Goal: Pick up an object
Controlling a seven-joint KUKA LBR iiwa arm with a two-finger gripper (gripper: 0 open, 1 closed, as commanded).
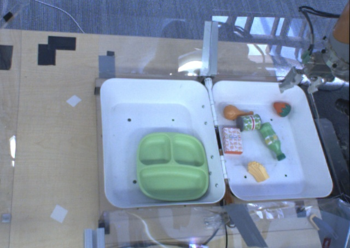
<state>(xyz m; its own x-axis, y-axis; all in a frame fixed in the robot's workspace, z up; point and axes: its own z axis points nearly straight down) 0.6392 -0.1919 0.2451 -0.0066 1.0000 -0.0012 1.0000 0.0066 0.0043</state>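
The gripper (299, 79) hung at the frame's upper right over the right bin's (322, 186) rim, probably approaching the strawberry (282, 109), its pincer state unclear.

Green bottle (271, 140) lies flat and slanted in the right bin (317, 181), cap toward the near-right.

No writing, brand name or number can be read anywhere. Right of frame centre, the small carton (232, 140) has a red and white printed face, but the print is too small and blurred to make out. Just above it, the can (249, 122) wears a label band, and the green bottle (271, 139) a pale one; neither is legible.
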